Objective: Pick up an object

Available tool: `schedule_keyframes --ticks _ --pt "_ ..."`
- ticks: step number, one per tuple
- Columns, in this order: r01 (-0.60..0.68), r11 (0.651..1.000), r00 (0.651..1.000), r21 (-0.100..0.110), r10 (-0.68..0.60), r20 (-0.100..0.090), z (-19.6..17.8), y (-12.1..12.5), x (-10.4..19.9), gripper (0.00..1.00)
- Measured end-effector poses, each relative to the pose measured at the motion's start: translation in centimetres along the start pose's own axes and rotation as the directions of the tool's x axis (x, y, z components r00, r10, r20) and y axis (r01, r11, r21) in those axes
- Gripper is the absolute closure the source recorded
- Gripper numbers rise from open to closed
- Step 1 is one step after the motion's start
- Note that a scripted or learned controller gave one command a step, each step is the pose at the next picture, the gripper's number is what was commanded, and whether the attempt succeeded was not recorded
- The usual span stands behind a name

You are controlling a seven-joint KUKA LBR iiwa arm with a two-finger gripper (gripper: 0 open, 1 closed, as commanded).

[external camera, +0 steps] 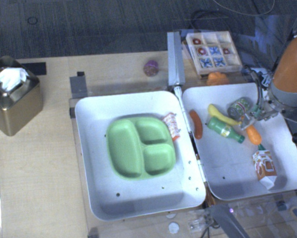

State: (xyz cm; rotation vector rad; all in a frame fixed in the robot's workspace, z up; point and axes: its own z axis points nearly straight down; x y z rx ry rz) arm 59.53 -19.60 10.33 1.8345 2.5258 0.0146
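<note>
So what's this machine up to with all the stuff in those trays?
It is a robot arm trying to pick up an object. Its claw is down in the right bin, near the far right corner beside a small grey can and just above an orange carrot. A banana, a green bottle, a sausage and a small carton lie nearby. The left bin holds a green divided plate. I can't tell whether it has gripped anything.
</note>
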Motion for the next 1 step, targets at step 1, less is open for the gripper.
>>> schedule_keyframes --ticks 1 --pt "-0.082 0.997 0.997 0.011 0.082 -0.006 -8.9 2.96 4.65 1.0"
